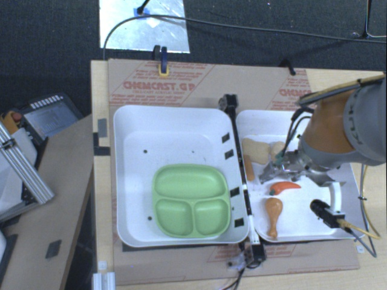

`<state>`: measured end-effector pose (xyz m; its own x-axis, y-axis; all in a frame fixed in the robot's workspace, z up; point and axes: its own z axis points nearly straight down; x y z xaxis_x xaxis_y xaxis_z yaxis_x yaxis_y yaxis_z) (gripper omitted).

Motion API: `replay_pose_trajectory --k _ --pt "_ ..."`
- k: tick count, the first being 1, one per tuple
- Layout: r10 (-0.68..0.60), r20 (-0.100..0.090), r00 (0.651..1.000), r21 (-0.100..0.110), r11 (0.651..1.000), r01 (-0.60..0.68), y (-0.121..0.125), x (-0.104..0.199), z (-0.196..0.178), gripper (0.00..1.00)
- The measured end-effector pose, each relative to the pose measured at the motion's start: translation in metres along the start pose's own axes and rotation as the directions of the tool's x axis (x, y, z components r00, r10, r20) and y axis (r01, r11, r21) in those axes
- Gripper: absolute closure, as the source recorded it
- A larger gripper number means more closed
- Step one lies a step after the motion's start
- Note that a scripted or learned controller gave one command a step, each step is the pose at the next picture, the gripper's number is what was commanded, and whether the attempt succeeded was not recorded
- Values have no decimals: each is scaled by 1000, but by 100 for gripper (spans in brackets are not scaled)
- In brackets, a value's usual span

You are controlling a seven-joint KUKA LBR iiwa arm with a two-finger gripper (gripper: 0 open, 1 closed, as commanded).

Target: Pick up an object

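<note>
Right bin: gripper low near its centre; whether its fingers are spread or pressed together cannot be told. Red pepper just beside it at 5 o'clock. Drumstick at 6 o'clock, near the front rim. Left bin: green divided plate, bare floor toward 12 o'clock.
</note>
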<state>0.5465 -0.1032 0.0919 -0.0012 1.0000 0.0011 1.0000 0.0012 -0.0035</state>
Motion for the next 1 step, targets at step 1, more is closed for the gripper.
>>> replay_pose_trajectory --k 1 --pt "1 1 1000 -4 1000 -1 1 0 8 0"
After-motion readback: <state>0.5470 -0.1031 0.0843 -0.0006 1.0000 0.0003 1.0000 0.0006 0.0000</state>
